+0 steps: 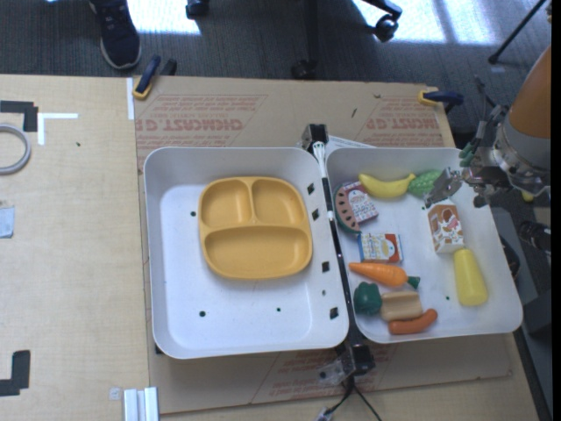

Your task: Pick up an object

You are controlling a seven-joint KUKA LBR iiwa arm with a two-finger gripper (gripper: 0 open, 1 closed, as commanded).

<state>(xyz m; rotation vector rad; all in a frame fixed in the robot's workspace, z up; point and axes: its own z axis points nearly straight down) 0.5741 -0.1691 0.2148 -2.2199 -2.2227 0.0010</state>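
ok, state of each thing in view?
plate: upright in left bin, nothing in it
banana: lying flat, right bin
carrot: lying flat
carton: lying on its side
yellow bottle: lying down
gripper: low over right bin's far edge

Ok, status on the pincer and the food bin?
Pincer over right bin's far edge, nothing visibly held. Banana, green item nearest. Carton close by.

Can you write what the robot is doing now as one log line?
grey two-finger gripper: over right white bin, holds nothing | nearest: green leafy toy, curved yellow toy banana | yellow divided plate: left bin
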